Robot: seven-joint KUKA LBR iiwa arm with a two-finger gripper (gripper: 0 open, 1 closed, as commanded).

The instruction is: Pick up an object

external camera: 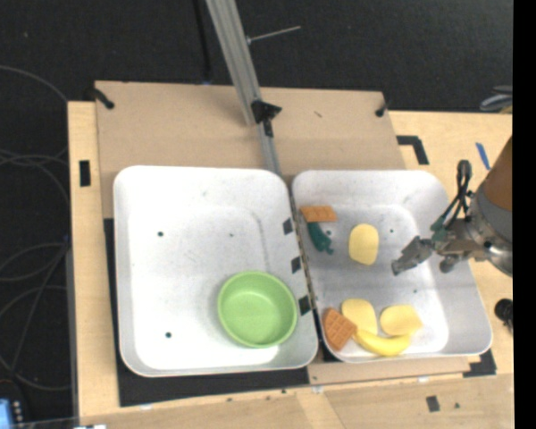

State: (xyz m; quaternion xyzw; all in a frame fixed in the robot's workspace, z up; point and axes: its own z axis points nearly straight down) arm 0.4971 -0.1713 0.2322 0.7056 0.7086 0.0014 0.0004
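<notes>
Now, the left bin [161, 213] carries a green bowl [257, 307] at its five o'clock corner. The right bin [402, 190] has the arm [491, 213] over its three o'clock edge, gripper [413, 256] hovering above bare floor; whether its jaws are open I cannot tell. At nine o'clock from it sits a yellow piece [364, 243]. Toward six o'clock, a banana [381, 341] and waffle [339, 329].

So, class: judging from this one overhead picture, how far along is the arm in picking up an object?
Nothing looks picked up yet. The gripper hangs over the right bin, right of the yellow piece, with nothing seen between its fingers. Left to do: descend, close on an item and lift. The green bowl sits in the left bin.
</notes>
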